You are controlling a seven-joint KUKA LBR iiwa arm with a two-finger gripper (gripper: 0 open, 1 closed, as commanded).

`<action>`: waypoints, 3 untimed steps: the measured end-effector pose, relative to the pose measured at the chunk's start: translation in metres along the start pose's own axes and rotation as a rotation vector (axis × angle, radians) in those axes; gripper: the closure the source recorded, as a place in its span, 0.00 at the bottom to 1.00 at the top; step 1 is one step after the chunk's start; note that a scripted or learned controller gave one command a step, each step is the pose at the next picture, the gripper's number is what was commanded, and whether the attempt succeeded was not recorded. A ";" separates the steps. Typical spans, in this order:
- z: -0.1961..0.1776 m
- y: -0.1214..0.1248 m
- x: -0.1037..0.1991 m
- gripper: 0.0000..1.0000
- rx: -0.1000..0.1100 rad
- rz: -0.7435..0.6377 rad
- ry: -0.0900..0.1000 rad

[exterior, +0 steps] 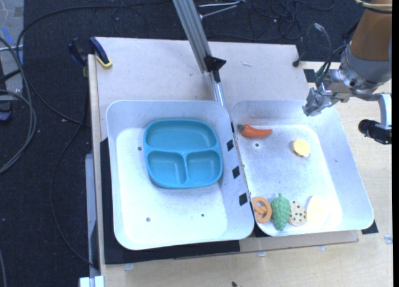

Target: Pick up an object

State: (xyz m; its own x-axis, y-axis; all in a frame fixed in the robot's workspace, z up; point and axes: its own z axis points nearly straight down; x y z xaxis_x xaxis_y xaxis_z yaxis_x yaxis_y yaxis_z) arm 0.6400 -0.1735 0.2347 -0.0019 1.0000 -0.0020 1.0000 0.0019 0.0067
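Observation:
The right bin [336, 155] holds several small items. An orange carrot-like piece [256, 131] lies near its back left corner, and a small yellow piece [302, 148] sits mid-bin. Along the front edge lie a pretzel [261, 208], a green bumpy piece [281, 211], a cookie [297, 214] and a pale round piece [317, 208]. My gripper [313, 106] hangs over the bin's back right edge, above and to the right of the yellow piece, with nothing seen in it.
The left bin [124, 204] carries a blue divided plate [183, 153]. A slanted metal pole [190, 17] crosses the back of the bench down to the gap between the bins. Cables lie on the dark floor around the bench.

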 end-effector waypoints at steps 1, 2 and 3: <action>-0.010 -0.019 0.048 1.00 0.007 -0.004 0.003; -0.001 -0.031 0.106 1.00 0.009 -0.005 0.003; 0.010 -0.053 0.156 1.00 0.010 -0.004 0.003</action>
State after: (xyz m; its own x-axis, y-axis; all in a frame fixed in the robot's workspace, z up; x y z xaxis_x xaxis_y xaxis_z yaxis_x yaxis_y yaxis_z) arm 0.5869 -0.0177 0.2240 -0.0056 1.0000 0.0011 1.0000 0.0056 -0.0037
